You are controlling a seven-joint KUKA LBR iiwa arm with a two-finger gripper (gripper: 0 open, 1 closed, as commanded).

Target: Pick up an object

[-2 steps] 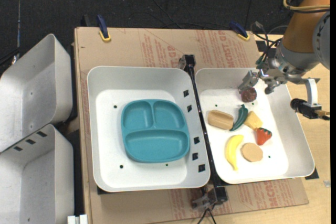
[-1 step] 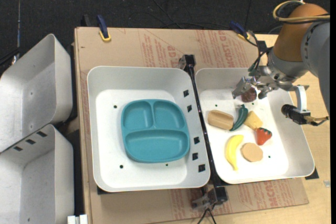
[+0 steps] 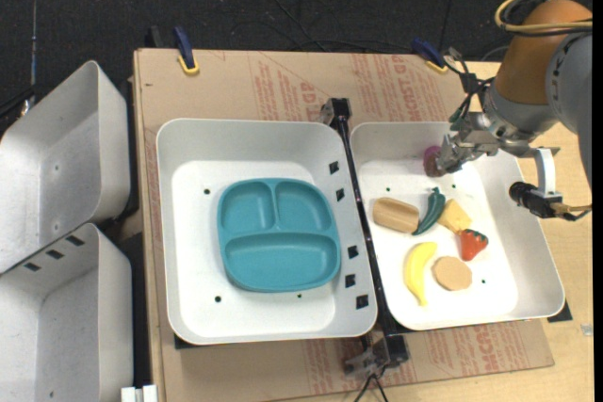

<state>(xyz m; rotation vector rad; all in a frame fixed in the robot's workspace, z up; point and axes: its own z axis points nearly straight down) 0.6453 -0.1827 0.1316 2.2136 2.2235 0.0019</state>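
Gripper low at the right bin's far edge, over a purple item.
Whether it is open or closed I cannot tell; best to centre on that 1 item, clear of the wall, before closing.

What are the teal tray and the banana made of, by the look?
Teal tray: likely moulded plastic, one even colour, soft sheen, rounded compartment walls. Banana: probably plastic toy food, flat uniform yellow with a smooth surface and no spots. Neither is certain from above.
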